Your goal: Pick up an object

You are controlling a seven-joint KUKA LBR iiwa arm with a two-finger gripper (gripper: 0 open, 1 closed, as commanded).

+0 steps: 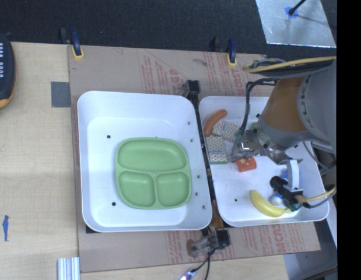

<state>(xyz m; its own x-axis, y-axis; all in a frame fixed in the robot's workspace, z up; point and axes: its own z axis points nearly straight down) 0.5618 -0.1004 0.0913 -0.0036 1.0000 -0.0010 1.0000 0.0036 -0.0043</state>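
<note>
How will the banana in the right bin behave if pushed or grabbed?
The banana is curved and smooth, so it would probably pivot or slide when pushed. It looks like a glossy toy, so likely light and stiff. It lies near the bin's front wall, which may crowd a grasp.

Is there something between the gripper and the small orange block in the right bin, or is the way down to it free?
Nothing visible blocks it. The gripper is low in the right bin, directly above the orange block, which lies clear on the bin floor. The patterned cloth and sausage lie to the left, the banana nearer the front.
</note>
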